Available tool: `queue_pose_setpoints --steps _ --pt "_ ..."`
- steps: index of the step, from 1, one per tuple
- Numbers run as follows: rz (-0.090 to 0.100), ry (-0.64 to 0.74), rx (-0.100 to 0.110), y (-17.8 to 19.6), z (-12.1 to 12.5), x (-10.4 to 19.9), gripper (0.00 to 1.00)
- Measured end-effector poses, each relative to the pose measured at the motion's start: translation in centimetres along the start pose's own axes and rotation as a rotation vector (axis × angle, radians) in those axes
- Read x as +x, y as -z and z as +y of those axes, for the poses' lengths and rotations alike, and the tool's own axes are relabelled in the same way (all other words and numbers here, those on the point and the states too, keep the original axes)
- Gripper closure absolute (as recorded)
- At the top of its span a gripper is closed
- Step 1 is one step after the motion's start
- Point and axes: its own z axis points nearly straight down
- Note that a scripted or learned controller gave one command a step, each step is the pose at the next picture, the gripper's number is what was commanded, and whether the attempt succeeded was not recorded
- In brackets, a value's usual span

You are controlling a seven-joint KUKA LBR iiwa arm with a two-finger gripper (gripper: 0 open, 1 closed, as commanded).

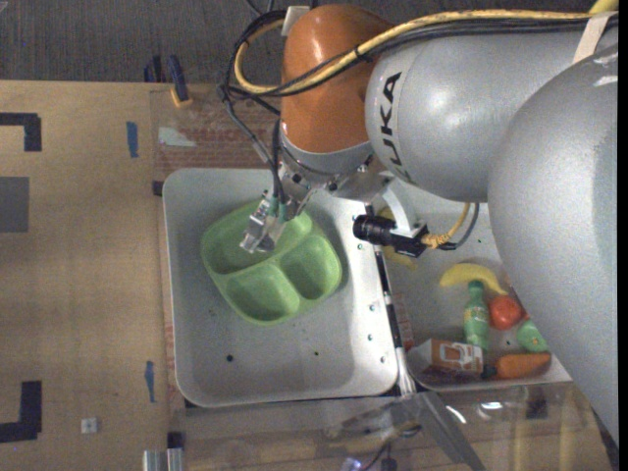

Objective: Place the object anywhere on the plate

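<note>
A green divided plate lies tilted in the left white bin, towards its upper middle. It has one large compartment at the upper left and two smaller ones at the lower right. My gripper hangs low over the large compartment, close to the ridge that divides it from the smaller ones. The orange wrist band and grey arm cover the bin's upper right. I cannot make out any object between the gripper's tips, and the view is too small and blurred there to be sure.
The right bin holds a yellow banana, a green bottle, a red tomato-like piece, an orange carrot and a brown packet. The arm hides much of that bin. Bare white floor lies below the plate.
</note>
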Motion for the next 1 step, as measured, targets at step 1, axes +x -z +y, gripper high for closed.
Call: queue_pose_setpoints --steps 1 --pt "-0.002 0.155 -0.001 2.92 1.57 -2.62 1.0"
